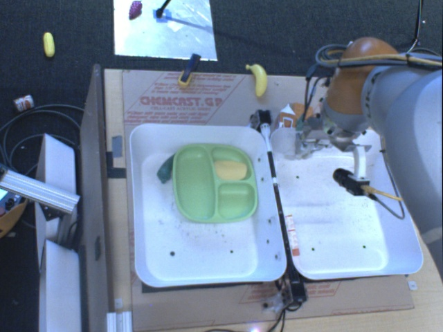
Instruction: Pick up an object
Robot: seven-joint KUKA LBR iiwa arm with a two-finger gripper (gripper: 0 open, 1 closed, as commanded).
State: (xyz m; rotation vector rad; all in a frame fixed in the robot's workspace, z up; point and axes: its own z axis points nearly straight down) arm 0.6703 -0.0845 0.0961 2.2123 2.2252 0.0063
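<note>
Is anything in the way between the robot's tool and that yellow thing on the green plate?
Yes. The tool is over the right bin, while the yellow thing lies in the green plate in the left bin. The raised rims where the two bins meet, with a dark strip along them, lie between.

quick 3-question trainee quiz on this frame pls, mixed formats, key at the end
1. Multiple choice: the green divided plate lies in which bin? A) left bin B) right bin C) on the cardboard outside both bins
2. True or false: a yellow item sits in one compartment of the plate.
3. Short answer: over which bin is the gripper positioned, near edge or far edge?

Key
1. A
2. True
3. The right bin, at its far edge near the left corner; whether its fingers hold anything cannot be told.
</note>
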